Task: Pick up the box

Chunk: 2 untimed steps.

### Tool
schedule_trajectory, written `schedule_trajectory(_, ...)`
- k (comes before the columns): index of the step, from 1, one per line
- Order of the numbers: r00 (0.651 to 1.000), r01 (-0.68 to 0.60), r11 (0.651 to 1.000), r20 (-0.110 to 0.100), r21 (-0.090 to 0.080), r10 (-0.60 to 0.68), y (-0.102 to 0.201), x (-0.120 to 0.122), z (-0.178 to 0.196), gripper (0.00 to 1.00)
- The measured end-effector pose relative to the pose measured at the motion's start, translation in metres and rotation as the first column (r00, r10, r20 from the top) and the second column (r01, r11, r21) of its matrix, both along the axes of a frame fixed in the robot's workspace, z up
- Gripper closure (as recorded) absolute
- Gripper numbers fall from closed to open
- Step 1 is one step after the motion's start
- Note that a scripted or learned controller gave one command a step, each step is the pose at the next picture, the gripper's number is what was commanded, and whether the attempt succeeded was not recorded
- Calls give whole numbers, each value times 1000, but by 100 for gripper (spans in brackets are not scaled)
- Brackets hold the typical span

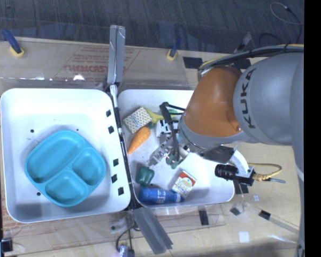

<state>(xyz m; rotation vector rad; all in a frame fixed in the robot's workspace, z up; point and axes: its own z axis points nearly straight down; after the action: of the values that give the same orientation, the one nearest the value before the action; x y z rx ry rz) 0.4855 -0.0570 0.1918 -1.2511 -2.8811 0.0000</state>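
In the right bin (214, 194), a small white box with a red and green label (183, 183) lies near the front wall, tilted. A second small box with a pale checked pattern (137, 119) lies at the bin's back left. My gripper (165, 153) hangs low over the middle of the right bin. It sits between the two boxes, just up and left of the white one and right of an orange carrot (139, 138). Nothing shows held in it. The arm's orange band and grey body hide the bin's right half.
A dark green object (145, 174) and a blue bottle (158, 196) lie at the right bin's front left. A yellow-green item (161, 118) peeks out by the wrist. The left bin (21, 103) holds a blue divided plate (65, 167). A metal divider (116, 58) stands between the bins.
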Motion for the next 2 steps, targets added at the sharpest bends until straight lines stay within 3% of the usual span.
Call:
schedule_trajectory(1, 976, 219, 976, -1, -1, -219, 47, 37, -1, 100)
schedule_trajectory(2, 925, 381, 925, -1, -1, -381, 132, 42, -1, 100)
